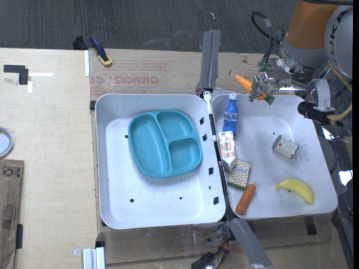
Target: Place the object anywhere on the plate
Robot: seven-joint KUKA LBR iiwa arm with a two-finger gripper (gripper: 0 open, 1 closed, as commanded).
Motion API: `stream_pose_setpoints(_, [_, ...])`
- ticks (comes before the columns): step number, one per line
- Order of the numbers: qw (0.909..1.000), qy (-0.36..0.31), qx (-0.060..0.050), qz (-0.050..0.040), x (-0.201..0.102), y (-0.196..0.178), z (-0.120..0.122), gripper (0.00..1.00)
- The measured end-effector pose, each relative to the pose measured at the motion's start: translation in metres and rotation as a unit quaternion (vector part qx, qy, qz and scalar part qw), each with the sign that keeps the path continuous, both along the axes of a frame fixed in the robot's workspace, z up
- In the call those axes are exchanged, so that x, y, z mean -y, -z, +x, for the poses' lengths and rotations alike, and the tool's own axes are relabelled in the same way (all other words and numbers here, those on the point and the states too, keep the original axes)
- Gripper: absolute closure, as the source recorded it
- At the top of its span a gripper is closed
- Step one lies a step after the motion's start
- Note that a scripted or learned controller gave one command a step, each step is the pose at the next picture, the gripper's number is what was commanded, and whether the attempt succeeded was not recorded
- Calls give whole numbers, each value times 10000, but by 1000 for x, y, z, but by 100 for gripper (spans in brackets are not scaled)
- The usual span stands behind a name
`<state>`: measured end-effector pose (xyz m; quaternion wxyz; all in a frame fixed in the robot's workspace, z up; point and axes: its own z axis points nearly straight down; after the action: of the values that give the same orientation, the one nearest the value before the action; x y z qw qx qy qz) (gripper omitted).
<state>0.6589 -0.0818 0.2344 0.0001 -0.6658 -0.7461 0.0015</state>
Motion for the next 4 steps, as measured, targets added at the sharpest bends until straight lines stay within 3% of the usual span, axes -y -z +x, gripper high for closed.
stream_pose_setpoints(1, [9914, 1312, 8, -3, -17, -86, 0, 100])
stream_pose_setpoints(2, [9916, 1294, -3, -18, -18, -93, 1, 100])
stream_pose_setpoints(3, [9893, 1462, -11, -3, -51, -8, -36, 100])
stream_pose_setpoints(4, [9906, 1370, -10, -3, -152, 44, -41, 100])
